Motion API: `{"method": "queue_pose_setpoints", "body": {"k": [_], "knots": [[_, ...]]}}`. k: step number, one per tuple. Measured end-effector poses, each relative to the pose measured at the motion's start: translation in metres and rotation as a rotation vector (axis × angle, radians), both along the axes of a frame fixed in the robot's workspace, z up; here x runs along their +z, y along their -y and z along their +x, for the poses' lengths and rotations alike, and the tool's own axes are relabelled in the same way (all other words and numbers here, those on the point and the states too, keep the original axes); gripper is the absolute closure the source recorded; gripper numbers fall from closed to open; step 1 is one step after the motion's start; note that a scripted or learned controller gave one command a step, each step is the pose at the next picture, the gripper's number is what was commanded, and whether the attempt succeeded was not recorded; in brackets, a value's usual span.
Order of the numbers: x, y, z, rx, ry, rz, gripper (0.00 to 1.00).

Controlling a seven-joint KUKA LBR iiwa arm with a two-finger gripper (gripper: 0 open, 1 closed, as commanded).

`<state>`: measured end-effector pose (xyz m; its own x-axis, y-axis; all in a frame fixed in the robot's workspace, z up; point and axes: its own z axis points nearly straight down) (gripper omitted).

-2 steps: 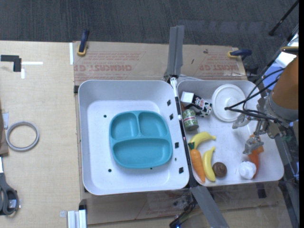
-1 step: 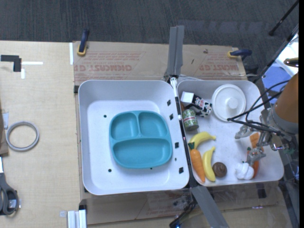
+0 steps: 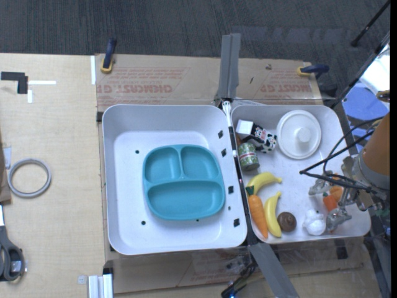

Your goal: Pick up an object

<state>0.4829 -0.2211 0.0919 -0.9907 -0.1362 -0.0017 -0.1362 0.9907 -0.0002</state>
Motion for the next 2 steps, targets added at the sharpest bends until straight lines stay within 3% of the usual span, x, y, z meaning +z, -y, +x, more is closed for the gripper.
{"method": "queue_pose_setpoints", "body": {"k": [1,2], "knots": [[0.0003,-0.0015,0.0007,0.149,0.002,-0.001,0.00],[0.0004,-0.0018,0.0031,0.209,0.001,-0.001,0.00]]}}
